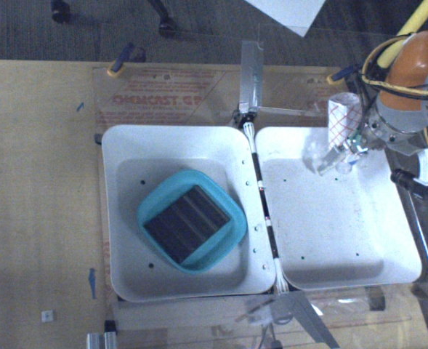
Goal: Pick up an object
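You have 2 white bins on the bench; left bin [119, 195], right bin [373, 253]. A teal dish [232, 220] with a dark ribbed insert [186, 222] sits mid-left bin, nothing crowding it. The gripper [338, 155] hangs over the right bin's far edge, blurred; its grip can't be read.

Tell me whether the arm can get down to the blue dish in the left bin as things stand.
Probably yes. The blue dish lies alone in the left bin with nothing over it. The gripper sits above the right bin's far corner, so it must cross the divider.
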### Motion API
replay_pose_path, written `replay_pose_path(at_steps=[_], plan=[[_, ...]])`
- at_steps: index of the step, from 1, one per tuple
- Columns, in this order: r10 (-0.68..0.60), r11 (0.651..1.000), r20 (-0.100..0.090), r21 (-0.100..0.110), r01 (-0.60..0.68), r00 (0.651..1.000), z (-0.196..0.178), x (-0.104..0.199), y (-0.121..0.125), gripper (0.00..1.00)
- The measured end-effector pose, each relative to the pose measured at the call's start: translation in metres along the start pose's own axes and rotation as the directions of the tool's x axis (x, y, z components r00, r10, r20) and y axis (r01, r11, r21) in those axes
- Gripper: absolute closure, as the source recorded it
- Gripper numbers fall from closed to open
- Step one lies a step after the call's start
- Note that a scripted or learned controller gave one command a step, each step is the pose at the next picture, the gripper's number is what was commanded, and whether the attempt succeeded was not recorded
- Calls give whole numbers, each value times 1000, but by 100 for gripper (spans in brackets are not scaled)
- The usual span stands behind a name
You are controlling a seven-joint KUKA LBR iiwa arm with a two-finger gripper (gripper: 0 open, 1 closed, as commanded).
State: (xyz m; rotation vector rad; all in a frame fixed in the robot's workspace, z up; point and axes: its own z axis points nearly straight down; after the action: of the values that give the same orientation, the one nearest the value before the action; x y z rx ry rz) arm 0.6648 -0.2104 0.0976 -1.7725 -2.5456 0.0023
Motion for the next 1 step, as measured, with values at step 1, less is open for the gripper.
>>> replay_pose_path(at_steps=[1], plan=[[149,989,28,-28,-149,988,-66,67,6,100]])
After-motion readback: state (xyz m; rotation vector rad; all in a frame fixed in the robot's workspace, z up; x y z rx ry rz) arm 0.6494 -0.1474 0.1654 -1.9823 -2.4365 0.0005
